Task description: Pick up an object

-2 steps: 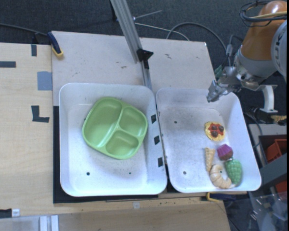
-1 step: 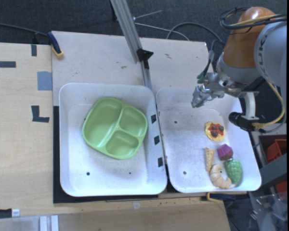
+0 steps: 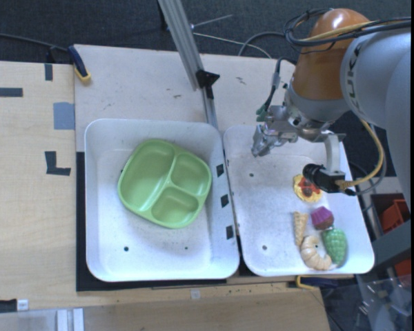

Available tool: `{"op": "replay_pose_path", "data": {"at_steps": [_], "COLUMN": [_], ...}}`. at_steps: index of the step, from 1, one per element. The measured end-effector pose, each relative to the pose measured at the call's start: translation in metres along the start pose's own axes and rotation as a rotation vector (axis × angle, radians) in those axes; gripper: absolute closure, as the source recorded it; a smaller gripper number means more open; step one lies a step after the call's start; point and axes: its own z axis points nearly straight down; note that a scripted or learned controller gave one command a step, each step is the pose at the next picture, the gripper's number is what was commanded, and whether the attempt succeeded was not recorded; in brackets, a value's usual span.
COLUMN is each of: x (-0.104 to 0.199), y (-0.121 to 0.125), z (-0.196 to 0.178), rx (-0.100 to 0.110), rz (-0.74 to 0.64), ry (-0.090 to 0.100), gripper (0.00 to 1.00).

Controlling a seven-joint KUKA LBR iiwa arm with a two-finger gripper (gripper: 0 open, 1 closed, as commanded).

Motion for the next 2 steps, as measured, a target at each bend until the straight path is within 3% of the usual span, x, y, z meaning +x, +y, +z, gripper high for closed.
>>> {"op": "replay_pose_path", "data": {"at_steps": [2], "x": [0.104], "y": [-0.005], "z": [0.014], "rx": [0.001], "rz": [0.001], "ry": [-0.001], "gripper": [1.00]}}
